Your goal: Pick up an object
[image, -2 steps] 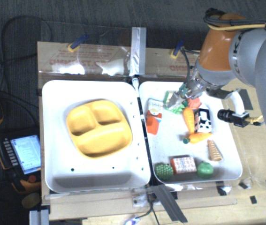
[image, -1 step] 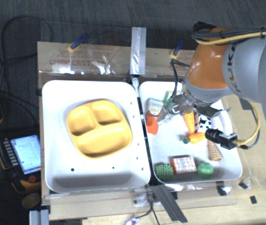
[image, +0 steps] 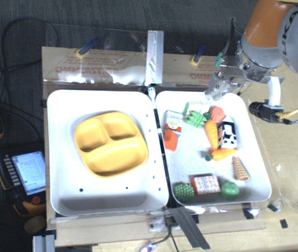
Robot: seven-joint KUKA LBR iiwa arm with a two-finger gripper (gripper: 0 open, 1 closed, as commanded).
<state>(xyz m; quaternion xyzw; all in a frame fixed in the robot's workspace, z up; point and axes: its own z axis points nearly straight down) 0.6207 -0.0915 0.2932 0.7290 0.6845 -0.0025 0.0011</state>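
The right bin (image: 254, 135) holds several small toys: an orange carrot (image: 212, 133), a green leafy piece (image: 194, 118), a red-pink piece (image: 217, 112), a black-and-white cow-patterned block (image: 227, 135), a small carton (image: 172, 136), a cone (image: 239, 168), a red box (image: 205, 184) and two green balls (image: 184, 191), (image: 230, 190). My gripper (image: 217, 92) hangs over the bin's far edge, just above and behind the toys. Nothing shows between its fingers.
The left bin (image: 64, 114) carries a yellow divided tray (image: 111, 142). A clear plastic sheet (image: 112, 62) with blue and yellow clips lies behind both bins. A tablet and cables sit at the far left beyond the bench.
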